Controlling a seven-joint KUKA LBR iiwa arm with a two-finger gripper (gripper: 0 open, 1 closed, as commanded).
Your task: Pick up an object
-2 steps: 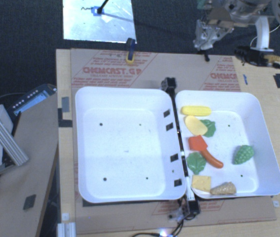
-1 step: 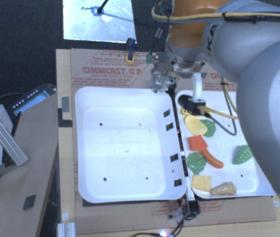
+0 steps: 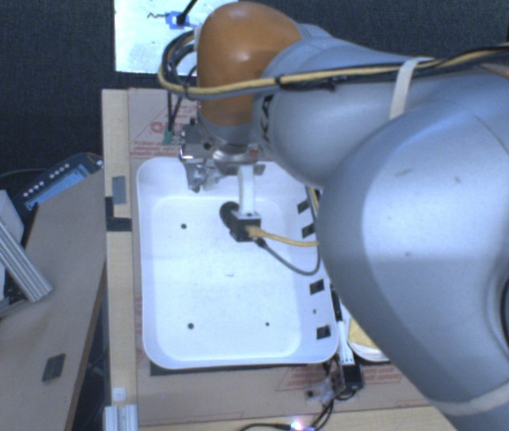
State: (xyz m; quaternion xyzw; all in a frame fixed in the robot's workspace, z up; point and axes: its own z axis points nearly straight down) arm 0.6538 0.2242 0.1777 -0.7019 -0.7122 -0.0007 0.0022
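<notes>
My gripper [image 3: 198, 176] hangs over the far edge of the left white bin [image 3: 160, 268], below the orange wrist band [image 3: 236, 52]. It is small and partly in shadow, and nothing shows held beneath it. The bin floor in view bears just a few small dark dots. My grey arm [image 3: 416, 205] covers nearly all of the right bin; a sliver of its near left corner [image 3: 362, 344] peeks out under the arm, with something pale yellowish in it.
A silver aluminium rail [image 3: 7, 250] and a blue-grey device [image 3: 57, 180] lie on the bench left of the bins. A white sheet [image 3: 151, 25] sits at the back. Black tape marks [image 3: 319, 287] run between the bins.
</notes>
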